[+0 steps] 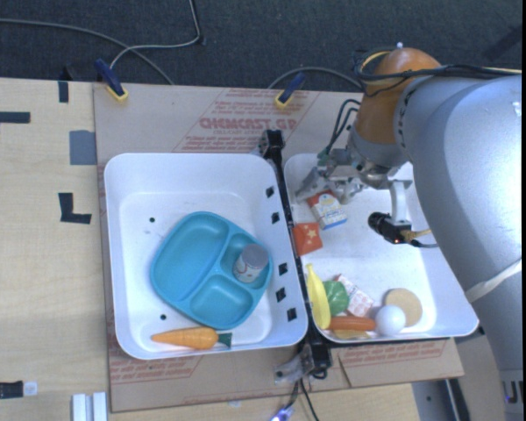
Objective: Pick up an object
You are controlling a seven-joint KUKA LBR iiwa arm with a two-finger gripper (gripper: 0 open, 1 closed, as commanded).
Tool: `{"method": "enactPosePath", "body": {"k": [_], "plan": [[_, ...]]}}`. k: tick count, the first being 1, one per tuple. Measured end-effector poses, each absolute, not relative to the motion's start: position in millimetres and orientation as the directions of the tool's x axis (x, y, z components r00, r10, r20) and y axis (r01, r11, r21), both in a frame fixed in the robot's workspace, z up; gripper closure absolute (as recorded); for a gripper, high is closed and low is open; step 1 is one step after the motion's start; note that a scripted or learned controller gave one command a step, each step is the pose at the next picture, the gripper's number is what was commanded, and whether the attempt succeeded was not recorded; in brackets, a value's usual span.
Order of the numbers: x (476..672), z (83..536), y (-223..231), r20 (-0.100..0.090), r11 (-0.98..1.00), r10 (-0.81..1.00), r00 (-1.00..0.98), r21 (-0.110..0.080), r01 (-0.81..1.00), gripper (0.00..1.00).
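**Ana:** From the overhead camera, where was the arm (456, 139)?

**Ben:** It reached in from the right over the right bin (438, 318). The gripper (336, 172) hung at that bin's far left corner, just beside the divider between the two bins. Whether the pincer was wide or narrow, he could not tell; the wrist hid that from above.

**Ana:** And the thing to be picked?

**Ben:** The likeliest one was a small carton (327, 209), white and red, lying just under the gripper on its near side. A red card (307, 237) lay near it, closer to the divider. Nothing showed as held.

**Ana:** What else lay in that bin?

**Ben:** At the near end sat a heap: a banana (316, 296), something green (336, 295), a white ball (390, 320) and a tan round piece (404, 303).

**Ana:** And the left bin (127, 178)?

**Ben:** It held a blue tray (188, 270) with a grey can (251, 261) standing in it, and a carrot (187, 338) by the near wall.

**Ana:** What could have gone wrong?

**Ben:** He judged the corner the risk. So close to the wall, a descending gripper could strike the rim, or push the carton aside and close on nothing. The carton also lay askew, so a poorly lined-up grasp might slip off its edges.
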State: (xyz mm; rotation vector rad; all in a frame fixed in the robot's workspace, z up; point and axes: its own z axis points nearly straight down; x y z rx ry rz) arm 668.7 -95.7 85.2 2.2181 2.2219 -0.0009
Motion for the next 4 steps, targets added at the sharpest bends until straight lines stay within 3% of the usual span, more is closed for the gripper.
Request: {"method": "enactPosePath", "body": {"k": [4], "plan": [[668.8, 85.3, -96.4, -0.001, 0.002, 1.0, -0.002, 0.001, 1.0, 0.0]]}}
